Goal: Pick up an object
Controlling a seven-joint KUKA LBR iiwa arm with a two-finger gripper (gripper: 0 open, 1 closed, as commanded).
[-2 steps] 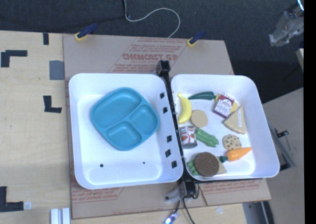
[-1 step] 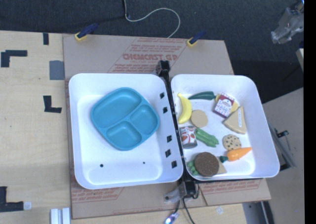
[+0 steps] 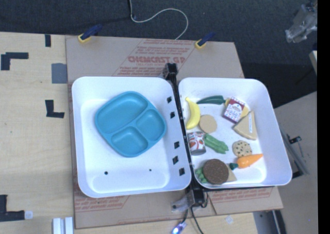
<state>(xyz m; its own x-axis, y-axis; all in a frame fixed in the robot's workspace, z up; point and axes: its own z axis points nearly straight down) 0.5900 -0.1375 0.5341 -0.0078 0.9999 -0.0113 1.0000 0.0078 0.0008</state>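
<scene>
The right bin holds several toy foods. Among them are a yellow banana, a dark green chili, a red box, a pale cheese wedge and a round tan cracker. Lower down lie a small can, a green pea pod, a chip cookie, an orange carrot and a brown burger patty. My gripper hangs blurred at the far upper right, well away from the bin and above the dark floor.
A blue three-compartment plate lies in the left bin. Both bins rest on a cardboard sheet clipped at its back edge. A white cable loops behind the bench.
</scene>
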